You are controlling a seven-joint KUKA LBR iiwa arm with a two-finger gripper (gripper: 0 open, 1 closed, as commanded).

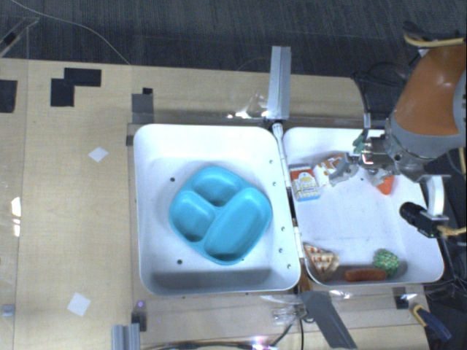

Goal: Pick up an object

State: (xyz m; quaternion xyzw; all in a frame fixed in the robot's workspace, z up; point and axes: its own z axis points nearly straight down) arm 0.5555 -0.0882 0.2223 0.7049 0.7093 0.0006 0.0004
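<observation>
grey arm's gripper (349,168) hovers over the right bin (365,257), beside a small carton (306,182); finger state cannot be determined.

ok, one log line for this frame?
arm: over right bin | claw: near carton, holding nothing seen | plate: left bin | broccoli, sausage: right bin front

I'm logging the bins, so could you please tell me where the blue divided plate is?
The blue divided plate lies in the middle of the left bin, left of the divider between the bins.
</observation>
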